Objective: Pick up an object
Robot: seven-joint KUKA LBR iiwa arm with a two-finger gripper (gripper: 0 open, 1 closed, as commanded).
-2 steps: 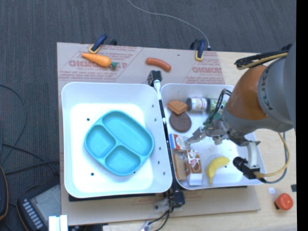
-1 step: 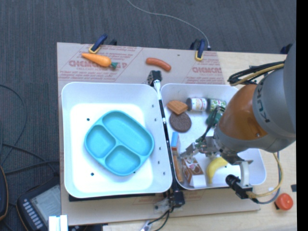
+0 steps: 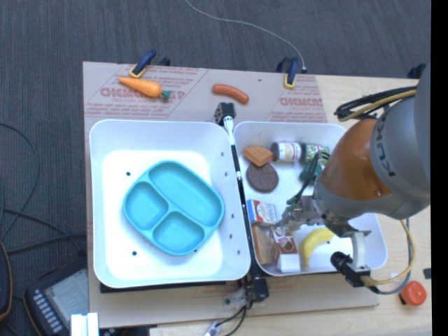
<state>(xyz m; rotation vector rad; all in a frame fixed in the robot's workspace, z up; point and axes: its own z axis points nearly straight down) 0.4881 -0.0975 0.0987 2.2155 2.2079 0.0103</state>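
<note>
We see red printed lettering on the cardboard sheet (image 3: 189, 82) behind the bins, upside down and too small to read. The small bottle's (image 3: 288, 151) label is likewise illegible.

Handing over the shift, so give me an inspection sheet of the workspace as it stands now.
Surface: cardboard-covered bench bearing left bin and right bin.
Job's things: banana, brown cookie, cracker, small bottle, snack packets in right bin.
Clutter: blue divided plate in left bin; carrot, sausage on cardboard.
Pincer: over right bin; finger state unclear.
Cables: thin wire on carpet.
Surroundings: grey carpet.
</note>
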